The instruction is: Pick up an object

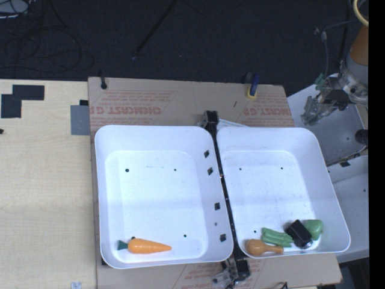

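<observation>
Nearest the camera, a toy carrot [147, 246] is lying on its side along the front wall of the left bin [111, 138], its green tip pointing left. Across the divider, a small cluster is being held in the front corner of the right bin [313, 138]: a tan, pear-like piece [263, 248] is resting by the front wall, a green bean-like piece [277, 237] is lying just behind it, a black block [298, 233] is leaning against that, and a rounded green object [314, 226] is tucked just beside the block toward the right wall. These pieces are touching or nearly so, while the carrot is sitting well apart from everything else. Farther back, the floors of both bins are showing bare white, and cardboard sheeting [180, 104] is seen under them. At the far right, beyond the right bin's back corner, the gripper [317, 106] is being held high and outside the bin, with nothing seen between its tips; how it is set cannot be told. The task is judged to be at its opening step, with nothing yet approached. The next move is thought to call for the arm being brought over a bin and lowered onto one piece, the isolated carrot being the cleaner target and the crowded corner risking a poor grip.
</observation>
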Controlling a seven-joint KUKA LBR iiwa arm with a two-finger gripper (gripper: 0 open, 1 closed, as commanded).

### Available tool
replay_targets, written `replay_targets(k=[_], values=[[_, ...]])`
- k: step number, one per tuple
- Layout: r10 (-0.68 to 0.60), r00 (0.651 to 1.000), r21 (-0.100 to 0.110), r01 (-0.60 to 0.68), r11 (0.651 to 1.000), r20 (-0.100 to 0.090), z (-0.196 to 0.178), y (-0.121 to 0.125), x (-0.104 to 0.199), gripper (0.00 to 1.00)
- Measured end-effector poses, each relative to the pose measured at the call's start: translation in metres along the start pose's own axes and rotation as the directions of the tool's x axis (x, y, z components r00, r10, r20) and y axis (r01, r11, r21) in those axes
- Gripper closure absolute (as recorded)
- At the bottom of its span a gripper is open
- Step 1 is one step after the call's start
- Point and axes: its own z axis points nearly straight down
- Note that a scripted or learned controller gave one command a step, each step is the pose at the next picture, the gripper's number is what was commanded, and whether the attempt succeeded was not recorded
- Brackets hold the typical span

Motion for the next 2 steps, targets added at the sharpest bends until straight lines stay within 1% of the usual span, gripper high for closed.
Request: replay_targets(k=[1, 2], values=[[0.002, 1.000, 0.006, -0.002, 1.000, 0.000, 0.0318, -0.0008, -0.0302, 1.00], [0.001, 1.000, 0.005, -0.001, 1.000, 0.000, 0.0308, -0.0008, -0.0298, 1.00]])
